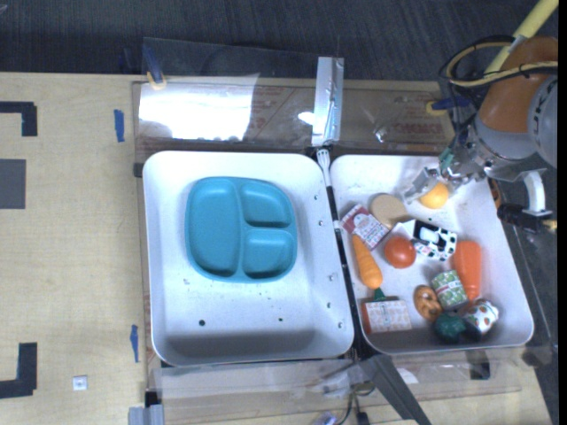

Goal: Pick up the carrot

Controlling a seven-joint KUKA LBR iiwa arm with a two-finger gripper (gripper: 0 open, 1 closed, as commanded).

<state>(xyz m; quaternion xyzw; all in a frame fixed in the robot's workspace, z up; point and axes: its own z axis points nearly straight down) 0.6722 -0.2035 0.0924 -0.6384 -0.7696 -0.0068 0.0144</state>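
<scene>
Arm [518, 104] over the right bin's [514, 312] far corner, gripper [443, 173] down by a yellow piece [434, 196]; jaws, can't tell. Carrot [366, 261] lies by the divider, beside the tomato [400, 252]. Box [388, 315] labels too blurred to read. Blue tray [240, 228] left.

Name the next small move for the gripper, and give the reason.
Probably slide toward the view's lower left and centre over the carrot. The gripper sits at the right bin's far corner beside a yellow toy, while the carrot lies along the bin's left wall, next to the tomato.
</scene>
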